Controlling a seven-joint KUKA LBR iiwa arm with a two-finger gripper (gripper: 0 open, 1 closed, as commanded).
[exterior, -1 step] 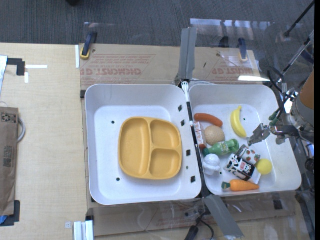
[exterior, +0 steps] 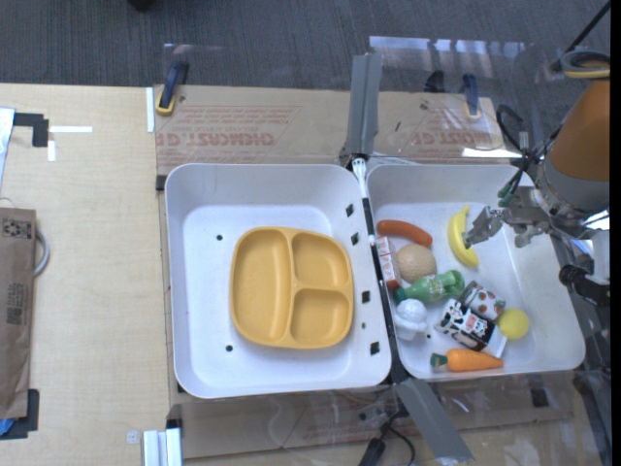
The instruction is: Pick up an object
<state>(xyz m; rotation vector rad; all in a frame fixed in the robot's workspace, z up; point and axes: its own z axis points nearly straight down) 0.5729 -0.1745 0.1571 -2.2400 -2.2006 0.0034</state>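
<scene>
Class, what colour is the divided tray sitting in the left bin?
Yellow. The divided tray shows best in the camera view, looking down on it.

Arm (exterior: pixel 582 134) reaches from right; hand (exterior: pixel 500 223) spread, empty.

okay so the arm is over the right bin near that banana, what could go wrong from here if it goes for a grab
1. The banana lies near the right bin's far wall, so the gripper might knock the wall or push the fruit instead of grasping it.
2. The other toys are crowded: the hot dog, green bottle and cow-patterned carton sit close together, so a grab there could catch two or shove neighbours.
</scene>
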